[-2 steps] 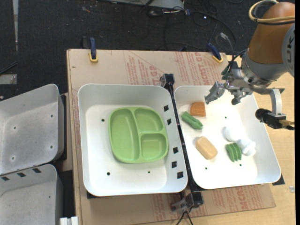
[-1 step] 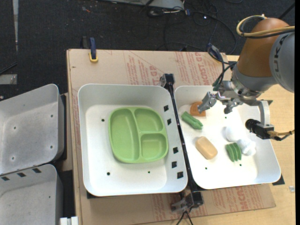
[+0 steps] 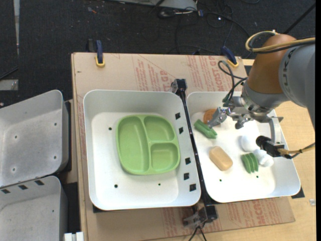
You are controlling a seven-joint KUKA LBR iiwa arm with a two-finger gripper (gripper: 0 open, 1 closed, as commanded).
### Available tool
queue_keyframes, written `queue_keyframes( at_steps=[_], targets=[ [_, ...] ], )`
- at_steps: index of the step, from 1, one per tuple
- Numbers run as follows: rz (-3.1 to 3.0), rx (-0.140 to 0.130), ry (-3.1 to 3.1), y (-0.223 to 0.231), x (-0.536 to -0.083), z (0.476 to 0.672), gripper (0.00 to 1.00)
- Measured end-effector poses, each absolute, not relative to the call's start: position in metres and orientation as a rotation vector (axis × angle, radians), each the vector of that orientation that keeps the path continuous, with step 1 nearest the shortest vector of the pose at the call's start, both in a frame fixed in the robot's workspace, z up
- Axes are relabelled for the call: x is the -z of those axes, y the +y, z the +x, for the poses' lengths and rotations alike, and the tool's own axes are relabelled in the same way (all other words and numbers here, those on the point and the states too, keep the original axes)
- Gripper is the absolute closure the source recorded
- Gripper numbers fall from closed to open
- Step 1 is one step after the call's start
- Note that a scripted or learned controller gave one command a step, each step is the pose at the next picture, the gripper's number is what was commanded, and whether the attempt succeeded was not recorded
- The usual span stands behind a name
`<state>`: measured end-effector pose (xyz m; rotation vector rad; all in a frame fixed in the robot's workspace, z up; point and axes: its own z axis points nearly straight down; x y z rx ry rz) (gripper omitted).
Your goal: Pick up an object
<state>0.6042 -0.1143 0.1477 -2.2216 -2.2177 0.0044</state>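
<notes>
A long green block (image 3: 205, 129) is seen lying flat in the right white bin (image 3: 281, 185), beside the hand (image 3: 218, 116), whose state cannot be told.

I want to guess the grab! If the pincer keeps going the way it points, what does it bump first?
Probably the green block, just below the pincer tips; depth is hard to judge.

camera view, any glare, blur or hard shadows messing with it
Camera view: even, soft light, no hard shadows; the green tray and tan block are sharp; the white piece nearly washes out against the bright right bin; the gripper area is small and cluttered, hard to read.
</notes>
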Motion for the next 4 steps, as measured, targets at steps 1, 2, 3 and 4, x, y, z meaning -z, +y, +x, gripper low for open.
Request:
queue_keyframes(
  at_steps=[1,2,3,4],
  targets=[
    [-2.22,-0.005,-2.217,-0.114,-0.094,0.603,0.0],
    [-2.224,0.0,-2.22,-0.114,-0.107,0.605,1.0],
    [-2.221,0.006,-2.228,-0.111,-0.158,0.616,1.0],
    [-2.223,0.006,-2.228,-0.116,-0.208,0.626,1.0]
  ],
)
